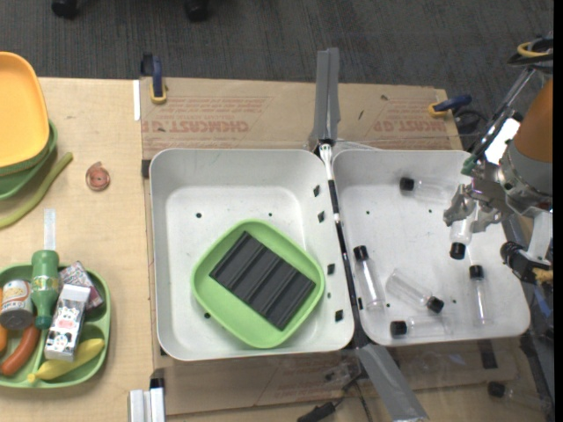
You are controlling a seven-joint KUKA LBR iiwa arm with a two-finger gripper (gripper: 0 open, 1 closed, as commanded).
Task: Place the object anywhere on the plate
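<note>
A clear black-capped vial (458, 238) hangs upright, pinched in our gripper (460, 224) above the right bin (422, 328), well apart from the green plate (211, 301) in the left bin (171, 236).

The arm (535, 134) came in from the right side of the camera view, its orange band showing at the frame's edge above the grey wrist. The wrist slanted down and to the left, ending in the claw (461, 227), which pointed downward. Metal links and fittings crowded around the wrist. A slim clear piece with a dark tip seemed to hang between the fingers (456, 211), though the clutter there made the grip hard to confirm.
</note>
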